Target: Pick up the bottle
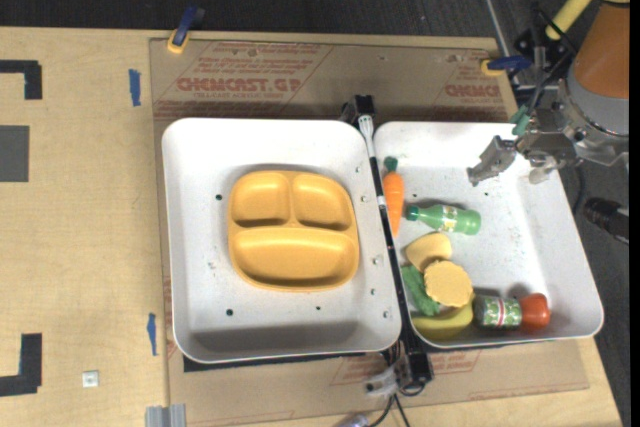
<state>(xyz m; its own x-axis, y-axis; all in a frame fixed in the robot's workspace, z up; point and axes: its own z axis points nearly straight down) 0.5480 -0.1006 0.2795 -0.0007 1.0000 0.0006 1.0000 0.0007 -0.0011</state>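
Note:
A green plastic bottle with a yellow label lies on its side in the middle of the right bin. My gripper hovers over the bin's far part, up and to the right of the bottle and apart from it. It is open, and between its two grey fingers I see only the bin floor.
An orange carrot lies by the divider left of the bottle. A toy burger, yellow pieces and a red-tipped, green-labelled container crowd the near end. The left bin holds a yellow divided plate.

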